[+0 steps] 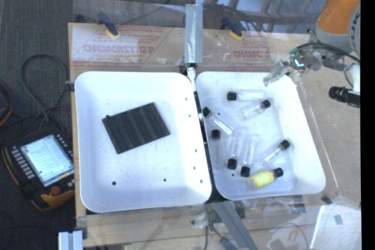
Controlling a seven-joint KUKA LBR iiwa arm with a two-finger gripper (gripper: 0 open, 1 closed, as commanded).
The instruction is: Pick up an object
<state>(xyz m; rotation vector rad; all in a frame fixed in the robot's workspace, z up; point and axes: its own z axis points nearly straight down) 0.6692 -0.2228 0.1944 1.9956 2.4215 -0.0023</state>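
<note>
Vials: clear black-capped vials point(243, 146) are lying scattered across the right bin point(307, 143), one yellow vial point(261, 178) near its front edge.
Gripper: the gripper point(280, 72) is hovering over the bin's far right corner, well apart from the nearest vial point(242, 95); fingers are spreading apart, holding nothing.
Left bin: the left bin point(96, 184) is bearing a black ribbed pad point(136, 127).

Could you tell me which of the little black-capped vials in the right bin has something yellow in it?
It is the vial lying at the front of the right bin, near the bottom edge. Its body is yellow, while the other vials around it look clear.
</note>
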